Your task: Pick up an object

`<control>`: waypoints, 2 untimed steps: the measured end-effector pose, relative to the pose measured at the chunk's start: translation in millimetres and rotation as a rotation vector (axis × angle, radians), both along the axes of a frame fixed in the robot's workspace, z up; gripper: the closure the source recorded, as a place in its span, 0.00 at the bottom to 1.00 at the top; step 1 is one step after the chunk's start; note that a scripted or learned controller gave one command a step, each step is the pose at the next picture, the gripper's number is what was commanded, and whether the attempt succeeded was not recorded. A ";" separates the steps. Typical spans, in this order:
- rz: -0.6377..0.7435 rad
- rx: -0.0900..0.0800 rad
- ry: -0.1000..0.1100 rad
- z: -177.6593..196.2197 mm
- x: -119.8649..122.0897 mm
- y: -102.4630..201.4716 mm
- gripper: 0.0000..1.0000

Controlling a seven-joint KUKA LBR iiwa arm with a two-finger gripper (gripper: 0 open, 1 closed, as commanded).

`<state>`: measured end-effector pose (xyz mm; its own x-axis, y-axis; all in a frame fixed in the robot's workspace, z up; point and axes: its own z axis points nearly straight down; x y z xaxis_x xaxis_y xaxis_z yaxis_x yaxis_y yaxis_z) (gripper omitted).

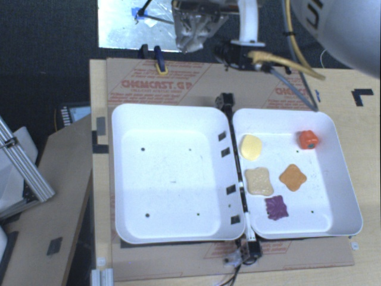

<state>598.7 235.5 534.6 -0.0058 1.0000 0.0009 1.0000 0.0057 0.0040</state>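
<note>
Several small objects lie in the right bin (342, 186): a pale yellow oval piece (250, 146), a red-orange block (308, 139) at the far right corner, a beige flat piece (259, 181), an orange flat piece (293, 177) and a purple piece (276, 207). My gripper (191, 40) hangs high at the top of the view, beyond the far edge of the bench and well away from both bins. Nothing shows in its grasp.
The left bin (166, 171) sits beside the right one, joined by a black-clipped seam (233, 159). Cardboard (172, 82) underlies both bins. A yellow hose and cables (280, 61) run at the far right. An aluminium rail (24, 165) stands at the left.
</note>
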 end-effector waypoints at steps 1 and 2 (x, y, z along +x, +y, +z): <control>-0.007 -0.001 0.000 -1.0 72.2 -2.5 1.00; -0.004 -0.001 0.002 0.4 69.6 -1.5 1.00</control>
